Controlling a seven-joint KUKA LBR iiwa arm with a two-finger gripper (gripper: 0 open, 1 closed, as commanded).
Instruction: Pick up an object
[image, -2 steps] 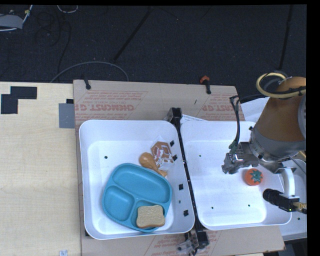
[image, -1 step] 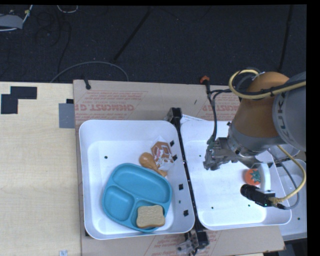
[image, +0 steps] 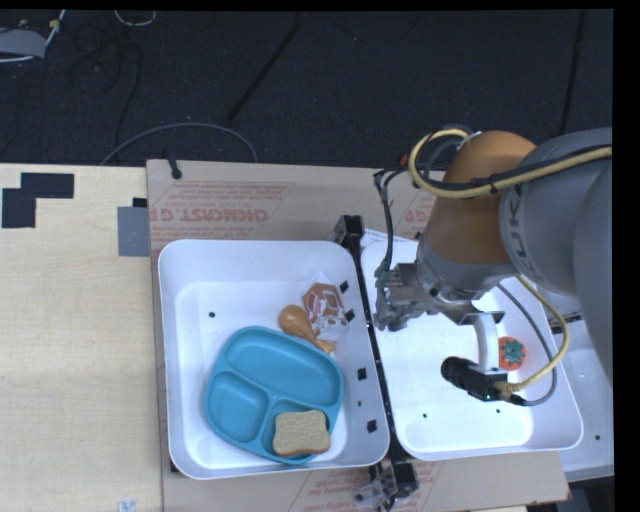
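Hanging over the right bin (image: 560, 425), the gripper (image: 392, 308) sits just beside the divider (image: 366, 330); whether it grips anything cannot be told. The left bin (image: 185, 300) holds a blue tray (image: 250, 385) bearing bread (image: 301, 433), plus a wrapped snack (image: 325, 305). A small orange-green object (image: 511, 352) lies behind the arm (image: 540, 210).

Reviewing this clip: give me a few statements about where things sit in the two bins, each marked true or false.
1. The blue divided plate lies in the left bin. True.
2. The bread slice sits in one of the plate's compartments. True.
3. The drumstick-shaped toy lies in the right bin. False: it is in the left bin, beside the plate.
4. The tool hangs over the plate's centre. False: it is by the divider between the bins.
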